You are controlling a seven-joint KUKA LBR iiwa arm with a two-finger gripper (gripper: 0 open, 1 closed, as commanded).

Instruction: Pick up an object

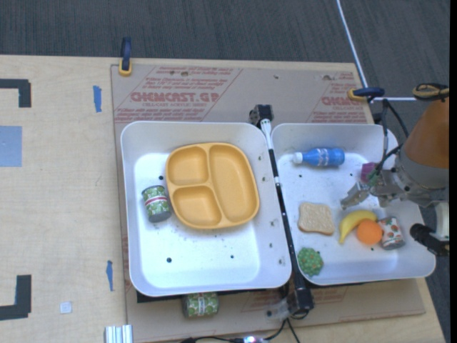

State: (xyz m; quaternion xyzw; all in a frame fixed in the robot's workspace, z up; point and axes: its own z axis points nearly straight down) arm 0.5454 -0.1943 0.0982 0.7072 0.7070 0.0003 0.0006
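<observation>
Crowding is your risk: your end effector [357, 194] hangs with fingers spread, holding nothing, in the right bin [421, 266], just above the banana [351, 224]. Orange [368, 232] and small can [390, 233] touch it, so a descent may nudge them instead.

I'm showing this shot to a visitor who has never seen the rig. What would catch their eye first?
Probably the yellow divided plate in the left bin, with a small can beside it. Next, the right bin: a blue bottle at the back, toast in the middle, a banana and orange beside it, with the arm's pincer just above them.
</observation>
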